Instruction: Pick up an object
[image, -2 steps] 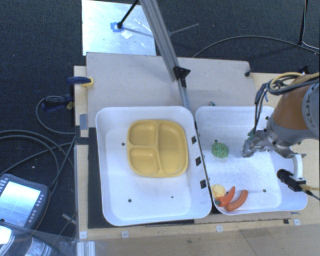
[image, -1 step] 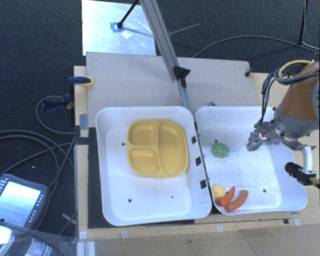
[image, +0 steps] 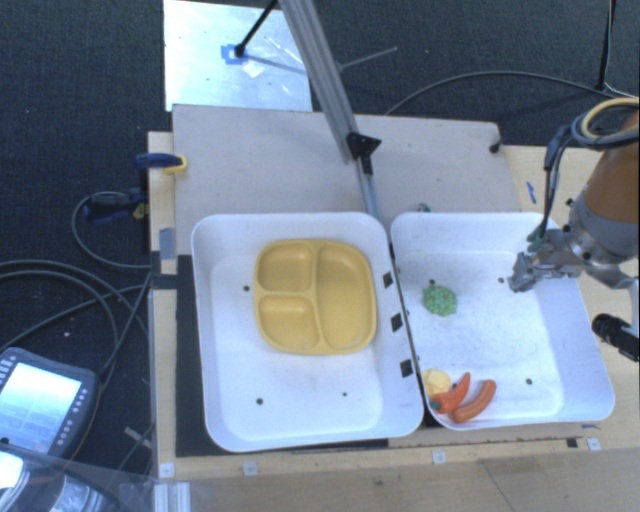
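**Gripper at right bin's far-right edge; objects lie left and toward the near edge**

Gripper (image: 527, 272) sits over the right bin (image: 560, 330), close to its right wall, toward the far side. Nothing seen between the fingers; whether they stand open or closed cannot be told at this angle.

Candidates, all in the right bin:
- Green lump (image: 439, 299), near the left wall, about mid-depth. Nearest to the gripper, lying to its left and slightly nearer the near edge. Compact, no clear long axis.
- Two sausages (image: 470, 397), near-left corner, side by side and touching, long axes running diagonally from near-left up to far-right.
- Yellow piece (image: 437, 381), touching the sausages on their left, hard against the left wall.

Left bin (image: 300, 420) holds a yellow tray (image: 315, 297), well apart from the gripper.

Judgement: the green lump is the shorter reach, a leftward move across bare floor. The corner cluster is crowded and wall-bound, likelier to foul a grasp.
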